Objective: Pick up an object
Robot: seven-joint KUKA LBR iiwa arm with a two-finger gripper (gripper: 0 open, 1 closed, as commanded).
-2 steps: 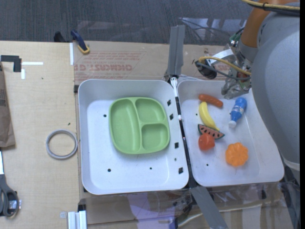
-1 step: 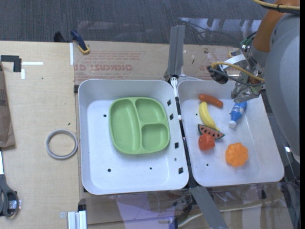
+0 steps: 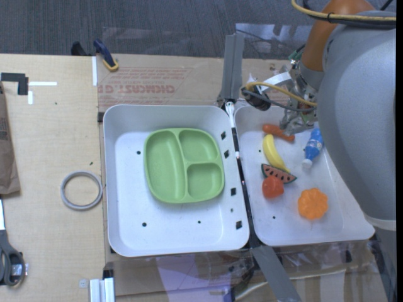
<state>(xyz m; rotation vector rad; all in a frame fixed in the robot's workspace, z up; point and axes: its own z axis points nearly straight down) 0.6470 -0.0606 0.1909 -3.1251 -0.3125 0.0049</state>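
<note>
The right bin (image 3: 352,228) holds several toy items: a yellow banana (image 3: 274,151), a watermelon slice (image 3: 279,173), a red tomato (image 3: 272,187), an orange fruit (image 3: 313,204), a blue and white bottle (image 3: 312,146) and a small orange-red piece (image 3: 278,133). My gripper (image 3: 295,122) hangs low over the far end of this bin. It sits just right of the orange-red piece and above the bottle's far end. The big grey arm covers the bin's right side.
The left bin (image 3: 126,225) holds a green divided plate (image 3: 184,164). On the bench to the left lie a grey ring (image 3: 82,189) and scissors (image 3: 9,266). A blue clamp (image 3: 106,54) rests at the back. A cable loop (image 3: 258,96) hangs near the right bin's far edge.
</note>
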